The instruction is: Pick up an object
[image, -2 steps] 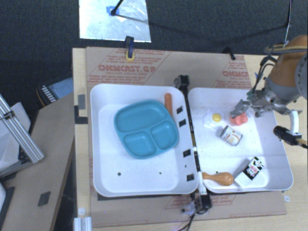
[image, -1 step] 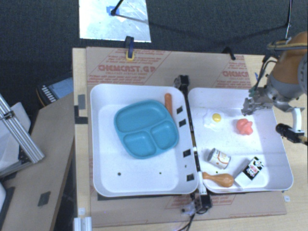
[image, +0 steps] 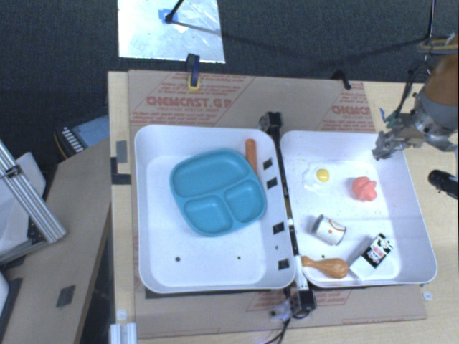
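The right bin (image: 412, 213) holds a toy fried egg (image: 318, 176), a pink lumpy toy (image: 364, 188), a small white can on its side (image: 329, 229), a brown drumstick (image: 327, 266) and a black-and-white carton (image: 375, 251). My gripper (image: 384, 147) hangs over the bin's far right corner, above and to the right of the egg and apart from every object. Nothing shows between its fingers.
The left bin (image: 154, 192) bears a blue divided plate (image: 217, 190) with an orange sausage-shaped toy (image: 251, 153) at its far right edge. A black divider (image: 281, 192) runs between the bins. A yellow-and-black clamp (image: 193, 72) sits at the bench's far edge.
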You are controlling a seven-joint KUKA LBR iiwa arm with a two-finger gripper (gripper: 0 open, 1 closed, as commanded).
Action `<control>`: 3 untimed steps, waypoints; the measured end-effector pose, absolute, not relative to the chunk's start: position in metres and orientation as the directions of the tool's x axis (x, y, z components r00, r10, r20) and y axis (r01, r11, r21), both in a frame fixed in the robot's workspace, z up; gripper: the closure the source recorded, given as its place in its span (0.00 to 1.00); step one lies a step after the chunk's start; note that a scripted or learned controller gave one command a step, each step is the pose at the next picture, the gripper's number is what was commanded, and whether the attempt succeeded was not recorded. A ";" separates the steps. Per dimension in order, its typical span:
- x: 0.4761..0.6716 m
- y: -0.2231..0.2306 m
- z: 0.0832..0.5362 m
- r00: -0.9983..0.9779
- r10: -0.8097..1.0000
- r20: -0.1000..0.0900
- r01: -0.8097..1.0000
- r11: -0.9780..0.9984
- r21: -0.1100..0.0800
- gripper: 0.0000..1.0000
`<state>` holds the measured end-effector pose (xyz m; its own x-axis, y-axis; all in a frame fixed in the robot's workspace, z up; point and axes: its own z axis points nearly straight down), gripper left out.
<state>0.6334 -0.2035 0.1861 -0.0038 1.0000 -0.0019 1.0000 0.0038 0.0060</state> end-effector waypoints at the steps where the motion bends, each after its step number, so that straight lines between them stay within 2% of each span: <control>1: 0.635 -0.204 0.220 -0.005 1.000 -0.002 1.000 0.005 0.005 1.00; 2: 0.632 -0.147 0.231 -0.009 1.000 0.001 1.000 0.009 0.003 1.00; 3: 0.637 -0.100 0.226 -0.008 1.000 0.000 1.000 0.008 0.002 1.00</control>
<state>0.6365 -0.0999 0.2257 -0.0083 1.0000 0.0005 1.0000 0.0083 0.0019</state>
